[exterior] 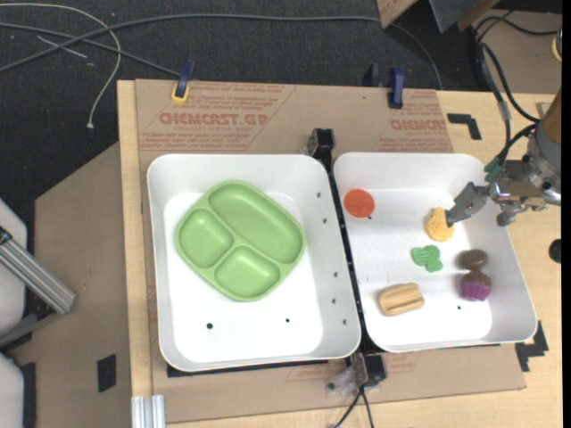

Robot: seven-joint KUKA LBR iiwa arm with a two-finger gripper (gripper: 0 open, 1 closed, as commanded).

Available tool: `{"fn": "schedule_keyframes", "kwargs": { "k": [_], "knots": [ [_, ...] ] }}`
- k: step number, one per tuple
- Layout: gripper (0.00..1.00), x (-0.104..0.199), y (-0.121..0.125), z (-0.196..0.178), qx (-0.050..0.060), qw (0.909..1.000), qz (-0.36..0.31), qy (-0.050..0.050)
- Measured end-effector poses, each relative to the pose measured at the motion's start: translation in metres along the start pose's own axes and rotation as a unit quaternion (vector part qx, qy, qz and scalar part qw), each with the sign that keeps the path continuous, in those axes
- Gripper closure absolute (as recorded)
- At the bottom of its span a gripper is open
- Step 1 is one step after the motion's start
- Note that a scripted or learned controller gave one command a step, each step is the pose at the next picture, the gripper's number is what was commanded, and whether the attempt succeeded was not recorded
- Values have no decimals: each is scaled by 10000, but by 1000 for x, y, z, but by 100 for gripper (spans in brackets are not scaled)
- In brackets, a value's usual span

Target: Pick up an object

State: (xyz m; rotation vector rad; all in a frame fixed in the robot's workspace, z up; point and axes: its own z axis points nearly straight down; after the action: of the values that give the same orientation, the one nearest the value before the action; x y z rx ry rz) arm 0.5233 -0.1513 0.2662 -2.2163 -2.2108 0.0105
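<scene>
While the two-finger gripper (486, 201) hung at the right bin's (393, 172) three o'clock edge, its spread fingers gripped nothing; the approach step seemed underway. Just beside its lower finger, at eight o'clock, lay the small yellow plastic piece (438, 225), needing a descent and closing.

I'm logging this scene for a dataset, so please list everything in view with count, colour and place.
bins: 2, white, side by side on the bench
divided plate: 1, green, left bin
round piece: 1, orange, right bin, upper left
yellow piece: 1, yellow, right bin, by the gripper
leafy piece: 1, green, right bin, centre
bread roll: 1, tan, right bin, lower middle
brown piece: 1, brown, right bin, right side
purple piece: 1, purple, below the brown piece
clamps: 2, blue, bench's far edge
gripper: 1, grey, over right bin
</scene>
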Motion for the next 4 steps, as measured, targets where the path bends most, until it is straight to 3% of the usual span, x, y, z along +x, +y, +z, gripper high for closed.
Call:
{"fn": "schedule_keyframes", "kwargs": {
  "k": [1, 4],
  "knots": [
    [0, 0, 2, -6, -57, 10000, -14, -11],
    [0, -11, -5, 158, -29, 10000, -12, 1]
  ]
}}
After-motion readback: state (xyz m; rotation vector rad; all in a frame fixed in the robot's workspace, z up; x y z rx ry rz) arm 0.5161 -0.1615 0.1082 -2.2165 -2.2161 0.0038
